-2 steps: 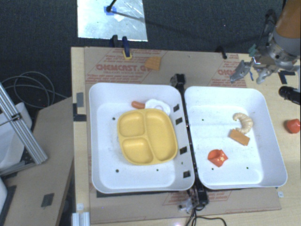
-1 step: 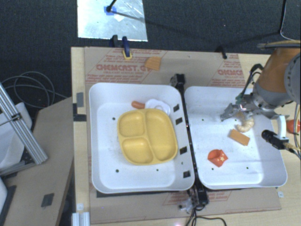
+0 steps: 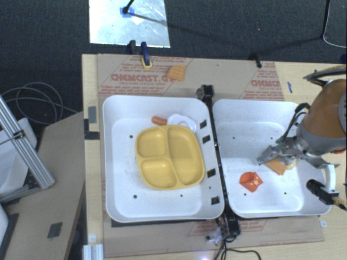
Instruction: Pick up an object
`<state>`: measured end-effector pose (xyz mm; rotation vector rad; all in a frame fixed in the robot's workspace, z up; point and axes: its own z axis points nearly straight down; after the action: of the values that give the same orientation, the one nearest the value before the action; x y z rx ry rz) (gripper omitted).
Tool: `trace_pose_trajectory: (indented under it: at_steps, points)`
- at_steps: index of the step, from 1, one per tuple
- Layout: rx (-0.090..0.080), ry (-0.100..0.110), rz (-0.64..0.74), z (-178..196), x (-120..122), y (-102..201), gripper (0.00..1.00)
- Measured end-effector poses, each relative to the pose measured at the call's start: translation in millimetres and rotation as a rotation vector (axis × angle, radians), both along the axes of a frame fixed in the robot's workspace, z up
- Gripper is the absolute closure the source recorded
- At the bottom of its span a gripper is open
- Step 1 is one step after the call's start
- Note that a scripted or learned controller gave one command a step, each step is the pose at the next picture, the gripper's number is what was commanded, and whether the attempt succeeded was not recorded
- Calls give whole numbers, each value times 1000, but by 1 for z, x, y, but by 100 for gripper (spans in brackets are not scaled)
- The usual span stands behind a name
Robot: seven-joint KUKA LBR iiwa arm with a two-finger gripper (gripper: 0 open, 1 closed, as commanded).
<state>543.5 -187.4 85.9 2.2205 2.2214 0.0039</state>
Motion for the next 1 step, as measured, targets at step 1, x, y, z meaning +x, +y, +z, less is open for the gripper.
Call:
trace_pose_trajectory:
  at_steps: [1]
  points:
    - [-2,-4,2,10,3,0,100]
